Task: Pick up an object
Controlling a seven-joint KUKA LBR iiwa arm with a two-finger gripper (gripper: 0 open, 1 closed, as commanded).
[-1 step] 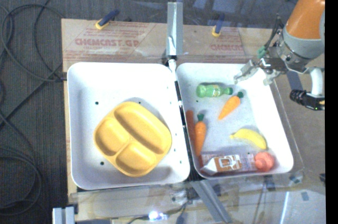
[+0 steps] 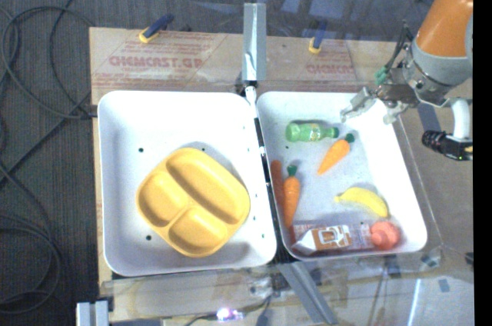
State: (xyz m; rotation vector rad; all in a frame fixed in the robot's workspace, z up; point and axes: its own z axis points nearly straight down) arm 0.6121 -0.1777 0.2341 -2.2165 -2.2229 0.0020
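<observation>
The task looks hardly begun: the gripper (image 2: 373, 103) hovers with its fingers apart and holding nothing over the far right corner of the right bin (image 2: 409, 171), near the green bottle (image 2: 309, 132).

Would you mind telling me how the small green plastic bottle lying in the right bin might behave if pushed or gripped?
The small green plastic bottle lies on its side, so it would probably roll when nudged. Its rounded, glossy-looking body may slip between fingers. It seems light, likely shifting easily across the right white bin.
</observation>
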